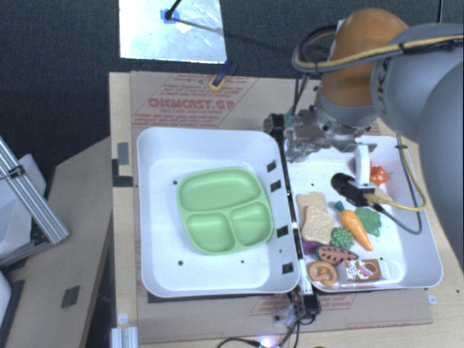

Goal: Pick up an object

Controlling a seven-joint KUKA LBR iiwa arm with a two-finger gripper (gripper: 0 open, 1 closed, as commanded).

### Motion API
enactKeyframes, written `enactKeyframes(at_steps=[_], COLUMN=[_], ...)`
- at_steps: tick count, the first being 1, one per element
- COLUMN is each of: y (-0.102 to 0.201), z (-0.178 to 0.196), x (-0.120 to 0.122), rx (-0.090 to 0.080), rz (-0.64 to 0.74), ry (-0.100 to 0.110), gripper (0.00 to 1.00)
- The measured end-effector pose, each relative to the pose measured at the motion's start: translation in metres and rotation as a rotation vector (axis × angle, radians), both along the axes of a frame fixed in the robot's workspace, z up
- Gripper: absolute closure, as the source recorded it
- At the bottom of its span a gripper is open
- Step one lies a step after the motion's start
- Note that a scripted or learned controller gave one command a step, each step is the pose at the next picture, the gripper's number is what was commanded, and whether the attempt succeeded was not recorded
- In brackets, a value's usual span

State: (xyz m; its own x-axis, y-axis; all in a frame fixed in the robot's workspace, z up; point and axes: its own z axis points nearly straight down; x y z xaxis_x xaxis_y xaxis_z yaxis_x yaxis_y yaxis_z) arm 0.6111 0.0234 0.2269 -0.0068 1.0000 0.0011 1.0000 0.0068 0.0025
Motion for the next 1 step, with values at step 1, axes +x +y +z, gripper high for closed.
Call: enactKeyframes(at_steps=[1], y=[-0.0133], z=[-0.0125], x=[-0.0053], rx=[-0.002], rz=[-0.007], ry=[0.002], gripper=[1.0])
